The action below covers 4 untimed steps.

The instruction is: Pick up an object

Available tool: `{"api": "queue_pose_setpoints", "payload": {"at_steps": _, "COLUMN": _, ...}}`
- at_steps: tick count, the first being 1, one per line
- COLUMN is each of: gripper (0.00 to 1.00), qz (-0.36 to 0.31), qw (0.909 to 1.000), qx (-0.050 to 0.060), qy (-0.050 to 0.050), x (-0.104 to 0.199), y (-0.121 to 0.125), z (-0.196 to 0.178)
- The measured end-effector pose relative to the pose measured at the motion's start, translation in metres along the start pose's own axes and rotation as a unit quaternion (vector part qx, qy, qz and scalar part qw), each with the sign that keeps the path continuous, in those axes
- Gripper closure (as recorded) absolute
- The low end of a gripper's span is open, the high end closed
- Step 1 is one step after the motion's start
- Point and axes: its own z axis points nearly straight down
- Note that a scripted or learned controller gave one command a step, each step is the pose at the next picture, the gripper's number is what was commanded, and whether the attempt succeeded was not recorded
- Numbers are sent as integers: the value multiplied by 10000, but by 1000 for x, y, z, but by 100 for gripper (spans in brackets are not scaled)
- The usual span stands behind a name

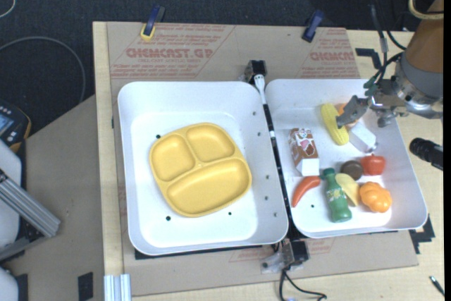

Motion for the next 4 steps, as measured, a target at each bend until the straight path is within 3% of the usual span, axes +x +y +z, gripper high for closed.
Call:
{"api": "queue_pose_setpoints", "payload": {"at_steps": 1, "gripper": 100, "qz": -5, "qw": 10000, "qx": -17, "qy": -5, "x": 0, "y": 1, "z": -11}}
{"api": "queue_pose_setpoints", "payload": {"at_steps": 2, "gripper": 100, "qz": -25, "qw": 10000, "qx": 36, "qy": 24, "x": 68, "y": -61, "z": 2}}
{"api": "queue_pose_setpoints", "payload": {"at_steps": 3, "gripper": 100, "qz": -25, "qw": 10000, "qx": -17, "qy": 4, "x": 112, "y": -81, "z": -36}}
{"api": "queue_pose_setpoints", "payload": {"at_steps": 4, "gripper": 100, "qz": 30, "qw": 10000, "qx": 38, "qy": -6, "x": 39, "y": -48, "z": 89}}
